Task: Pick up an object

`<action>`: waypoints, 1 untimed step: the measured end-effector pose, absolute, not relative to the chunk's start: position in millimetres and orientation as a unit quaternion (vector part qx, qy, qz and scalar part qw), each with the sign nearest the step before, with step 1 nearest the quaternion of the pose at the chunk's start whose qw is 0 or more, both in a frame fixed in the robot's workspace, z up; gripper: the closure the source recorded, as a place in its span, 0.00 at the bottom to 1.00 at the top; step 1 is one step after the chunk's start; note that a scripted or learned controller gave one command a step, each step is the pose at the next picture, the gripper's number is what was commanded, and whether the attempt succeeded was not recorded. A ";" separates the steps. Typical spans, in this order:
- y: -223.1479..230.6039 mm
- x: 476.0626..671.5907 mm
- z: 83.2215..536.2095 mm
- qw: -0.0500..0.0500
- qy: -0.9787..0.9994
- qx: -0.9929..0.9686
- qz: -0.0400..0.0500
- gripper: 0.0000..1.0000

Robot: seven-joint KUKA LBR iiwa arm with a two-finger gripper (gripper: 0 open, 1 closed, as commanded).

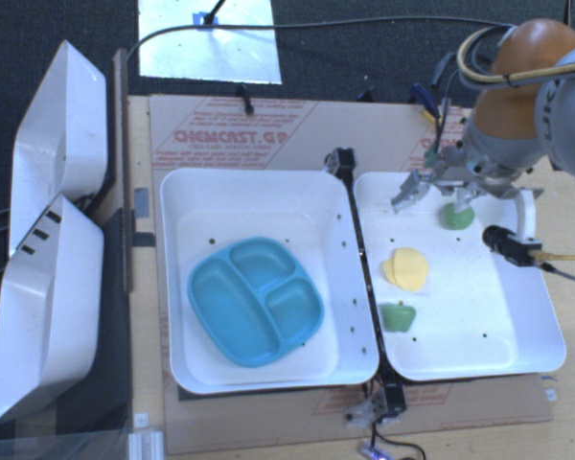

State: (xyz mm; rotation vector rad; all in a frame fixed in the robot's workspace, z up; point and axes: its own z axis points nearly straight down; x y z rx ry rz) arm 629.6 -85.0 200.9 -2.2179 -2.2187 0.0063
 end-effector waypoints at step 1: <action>-84.9 630.5 203.9 0.000 -0.707 -0.707 0.000 0.00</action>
